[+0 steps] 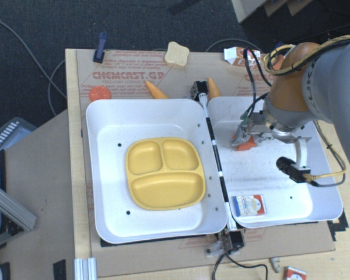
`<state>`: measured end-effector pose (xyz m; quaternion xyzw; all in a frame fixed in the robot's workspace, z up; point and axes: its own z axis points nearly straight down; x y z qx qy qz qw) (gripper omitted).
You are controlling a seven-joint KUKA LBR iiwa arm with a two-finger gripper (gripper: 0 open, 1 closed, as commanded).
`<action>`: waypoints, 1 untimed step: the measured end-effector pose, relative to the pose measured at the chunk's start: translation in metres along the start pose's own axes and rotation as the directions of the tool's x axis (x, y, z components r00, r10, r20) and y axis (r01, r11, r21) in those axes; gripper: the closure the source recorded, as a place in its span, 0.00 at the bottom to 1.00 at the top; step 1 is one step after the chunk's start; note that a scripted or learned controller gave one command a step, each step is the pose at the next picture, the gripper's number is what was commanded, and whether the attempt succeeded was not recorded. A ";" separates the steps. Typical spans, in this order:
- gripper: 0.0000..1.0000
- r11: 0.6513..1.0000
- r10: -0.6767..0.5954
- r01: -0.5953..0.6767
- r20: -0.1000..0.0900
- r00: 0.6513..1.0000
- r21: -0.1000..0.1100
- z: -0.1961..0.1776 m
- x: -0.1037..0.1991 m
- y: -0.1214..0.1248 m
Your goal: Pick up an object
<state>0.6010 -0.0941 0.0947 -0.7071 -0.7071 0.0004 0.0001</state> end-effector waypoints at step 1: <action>1.00 1.000 -0.002 0.002 -0.002 1.000 -0.005 -0.092 0.060 0.006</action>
